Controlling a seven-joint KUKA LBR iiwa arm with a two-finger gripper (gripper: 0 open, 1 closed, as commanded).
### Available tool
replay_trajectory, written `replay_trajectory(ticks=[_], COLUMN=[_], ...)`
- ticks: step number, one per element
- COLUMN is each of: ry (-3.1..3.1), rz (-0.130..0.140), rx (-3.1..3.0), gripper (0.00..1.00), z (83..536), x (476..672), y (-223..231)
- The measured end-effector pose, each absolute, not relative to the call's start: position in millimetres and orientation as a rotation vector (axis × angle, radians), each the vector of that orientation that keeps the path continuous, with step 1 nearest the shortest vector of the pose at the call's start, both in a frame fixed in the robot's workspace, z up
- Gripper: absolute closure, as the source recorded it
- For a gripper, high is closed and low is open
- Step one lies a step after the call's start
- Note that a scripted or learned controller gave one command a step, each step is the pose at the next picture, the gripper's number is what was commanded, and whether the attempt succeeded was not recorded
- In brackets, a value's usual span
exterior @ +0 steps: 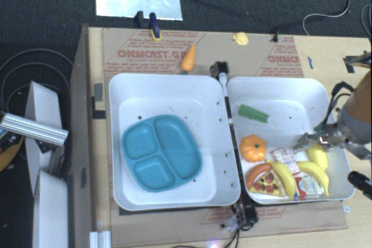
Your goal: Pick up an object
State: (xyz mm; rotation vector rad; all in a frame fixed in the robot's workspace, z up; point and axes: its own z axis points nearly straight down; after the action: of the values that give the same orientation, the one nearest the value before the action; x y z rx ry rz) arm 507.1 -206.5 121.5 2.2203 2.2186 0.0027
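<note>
We see a blue divided plate (161, 151) in the left bin (119, 96). In the right bin (279, 87), right of the orange pumpkin (253, 148), bananas (296, 174) lie below the hand (314, 139); its grip we cannot tell.

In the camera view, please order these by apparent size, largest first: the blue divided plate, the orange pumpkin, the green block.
1. blue divided plate, clearly largest
2. orange pumpkin
3. green block, longer than the pumpkin but thinner, so these two are close
</note>
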Motion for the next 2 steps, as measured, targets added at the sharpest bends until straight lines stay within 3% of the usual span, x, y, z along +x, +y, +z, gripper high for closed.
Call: replay_trajectory(ticks=[1,2], ry=[2.217,2.217], rz=[0.005,0.007], rx=[2.214,2.212], gripper=[1.00,1.00], z=[134,144], x=[507.9,508.7], y=[-206,-205])
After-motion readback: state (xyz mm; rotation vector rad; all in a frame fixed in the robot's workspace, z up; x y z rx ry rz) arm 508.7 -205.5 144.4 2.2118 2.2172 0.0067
